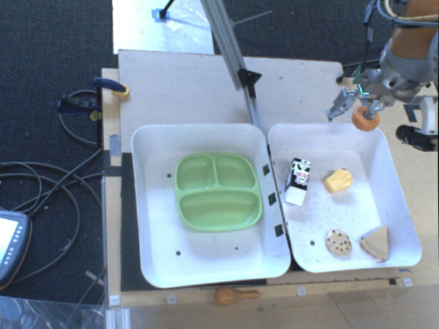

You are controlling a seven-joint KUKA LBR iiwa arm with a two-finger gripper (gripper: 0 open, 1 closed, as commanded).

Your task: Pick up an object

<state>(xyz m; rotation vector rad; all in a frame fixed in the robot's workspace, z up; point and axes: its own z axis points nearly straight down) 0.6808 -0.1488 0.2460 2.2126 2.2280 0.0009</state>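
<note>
Above the right bin's point(394, 184) far edge: gripper point(362, 112) clamped on a small orange ball point(365, 119), lifted clear. Inside that bin: cow-print milk carton point(298, 181), writing unreadable, yellow pastry point(338, 180), spotted cookie point(337, 242), tan wedge point(376, 242). Inside the left bin point(151, 204): green divided tray point(218, 191).

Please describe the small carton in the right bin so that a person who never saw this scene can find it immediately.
Look at the right bin of the two white bins. Near its left wall, beside the divider between the bins, lies a small carton. It is the only boxy item with black and white patches; the yellow toy beside it, the cookie and the wedge are plain tan or yellow.
</note>
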